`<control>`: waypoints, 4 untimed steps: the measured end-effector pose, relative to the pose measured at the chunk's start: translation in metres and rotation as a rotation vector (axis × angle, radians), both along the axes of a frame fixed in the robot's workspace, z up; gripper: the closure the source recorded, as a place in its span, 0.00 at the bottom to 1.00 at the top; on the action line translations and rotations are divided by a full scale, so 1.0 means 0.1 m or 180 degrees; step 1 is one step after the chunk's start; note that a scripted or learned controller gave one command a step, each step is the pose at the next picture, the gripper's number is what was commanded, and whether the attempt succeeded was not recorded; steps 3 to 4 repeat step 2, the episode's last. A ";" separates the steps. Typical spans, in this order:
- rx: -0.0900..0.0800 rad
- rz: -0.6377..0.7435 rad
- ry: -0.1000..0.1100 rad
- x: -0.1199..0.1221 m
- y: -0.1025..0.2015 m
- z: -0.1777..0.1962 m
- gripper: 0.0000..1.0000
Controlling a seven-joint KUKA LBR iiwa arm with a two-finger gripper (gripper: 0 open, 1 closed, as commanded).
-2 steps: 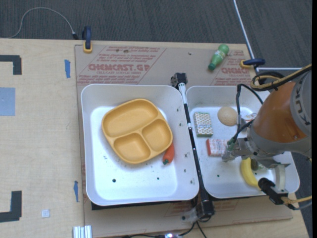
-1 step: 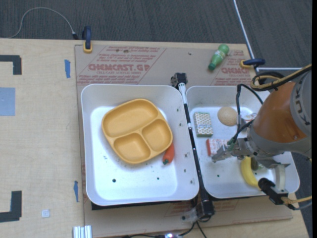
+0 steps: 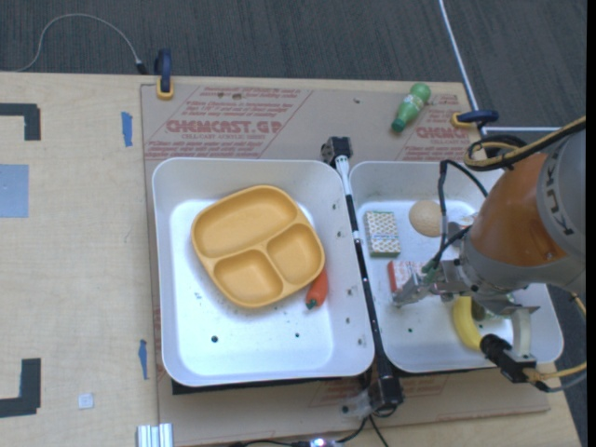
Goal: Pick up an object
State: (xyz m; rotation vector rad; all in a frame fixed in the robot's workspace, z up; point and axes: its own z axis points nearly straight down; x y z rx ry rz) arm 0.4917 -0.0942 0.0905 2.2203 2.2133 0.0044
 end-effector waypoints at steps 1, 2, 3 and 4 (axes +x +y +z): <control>-0.0045 -0.0012 -0.0046 0.03 -0.05 0.11 1.00; -0.0044 -0.0012 -0.0045 0.03 -0.05 0.11 0.00; -0.0044 -0.0012 -0.0045 0.03 -0.05 0.11 0.00; -0.0044 -0.0012 -0.0045 0.03 -0.05 0.11 0.00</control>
